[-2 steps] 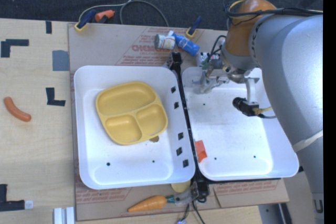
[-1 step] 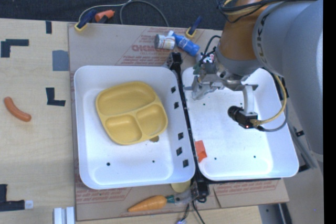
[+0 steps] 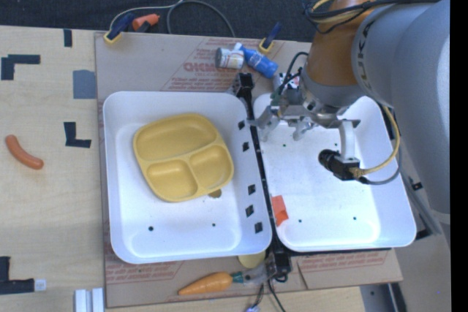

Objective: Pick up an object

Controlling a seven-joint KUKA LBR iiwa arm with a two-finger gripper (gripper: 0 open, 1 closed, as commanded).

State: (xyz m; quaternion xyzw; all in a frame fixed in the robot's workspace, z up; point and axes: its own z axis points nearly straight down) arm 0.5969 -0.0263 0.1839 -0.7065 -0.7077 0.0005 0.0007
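A yellow divided plate (image 3: 183, 156) lies in the left white bin (image 3: 124, 230), tilted toward the bin's upper middle. A small brown bit (image 3: 214, 193) peeks out from under its lower right edge. My gripper (image 3: 284, 126) hangs over the upper left corner of the right white bin (image 3: 380, 230), just right of the divider between the bins. Its two grey fingers (image 3: 266, 120) stand apart, open, with nothing between them. The orange-banded wrist (image 3: 333, 47) rises behind it.
A carrot (image 3: 207, 283) lies on the cardboard in front of the bins. A sausage (image 3: 24, 152) rests on the bench far left. A blue-and-white bottle (image 3: 248, 58) and a clamp (image 3: 131, 23) sit behind the bins. A black cable connector (image 3: 336, 164) dangles over the right bin.
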